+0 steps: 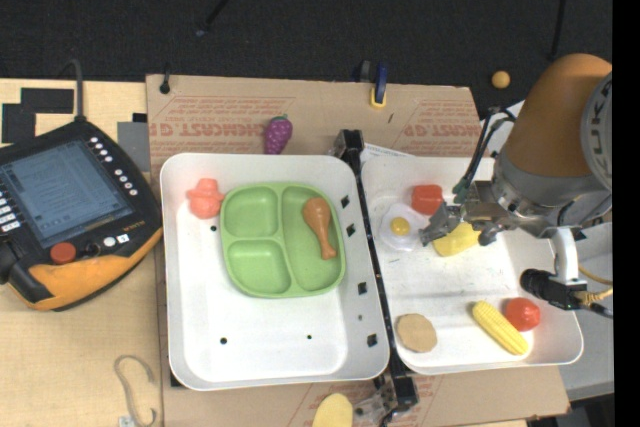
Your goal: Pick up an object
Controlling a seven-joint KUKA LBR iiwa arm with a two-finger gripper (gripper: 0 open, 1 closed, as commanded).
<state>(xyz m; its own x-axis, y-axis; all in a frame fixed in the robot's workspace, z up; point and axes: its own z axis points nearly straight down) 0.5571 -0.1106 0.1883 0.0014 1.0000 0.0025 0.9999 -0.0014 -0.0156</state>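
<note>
**Ana:** Fingers first. The gripper (455, 233) sits in the right-hand bin (548, 353), right of centre in the frame, and its dark fingers seem to straddle the yellow block (456, 241). From this slanted view I cannot tell whether they are spread or pinching it.

**Ben:** Is the block in contact with them?

**Ana:** It lies directly under the fingertips and pokes out toward the lower left. Touching, probably, but a firm grip is not something I would claim.

**Ben:** What could go wrong from here?

**Ana:** The block looks offset toward one side, so I judge a closing pinch could catch only an edge and let it pivot or slip out on the lift. The fried egg (399, 227) lies just to the left and the red block (427, 199) just above it, so a sideways nudge might push the yellow piece into them.

**Ben:** How does the block look?

**Ana:** Bright yellow, small, blocky, smooth like a plastic toy, lying tilted on the white floor.

**Ben:** And further out?

**Ana:** Corn cob (498, 327), tomato (521, 314) and a tan cookie (416, 332) sit along the lower edge. The left bin (260, 345) holds a green tray (262, 270) carrying a drumstick (320, 225).
</note>
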